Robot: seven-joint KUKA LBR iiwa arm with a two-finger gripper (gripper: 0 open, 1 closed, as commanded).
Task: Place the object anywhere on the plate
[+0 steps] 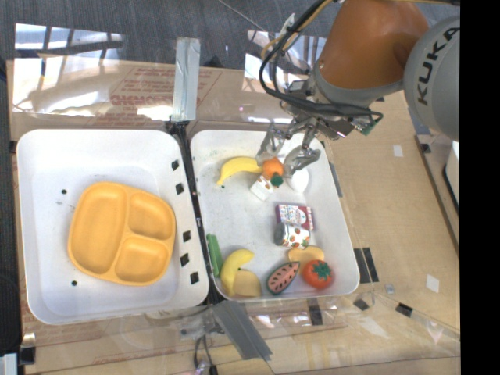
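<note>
Grasp step: jaws [286,156] spread, straddling orange toy [273,169] at twelve o'clock in right bin [344,233], nothing clamped. Next: close, lift, carry toward nine o'clock onto yellow divided plate [121,231] in left bin [39,178].

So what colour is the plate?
Yellow-orange. The plate sits in the left bin, seen in the camera view.

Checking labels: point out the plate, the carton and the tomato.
plate [121,232]: camera view, on the ridge between its compartments.
carton [293,222]: camera view, middle of its printed face.
tomato [318,274]: camera view, centre of its red body.
</note>
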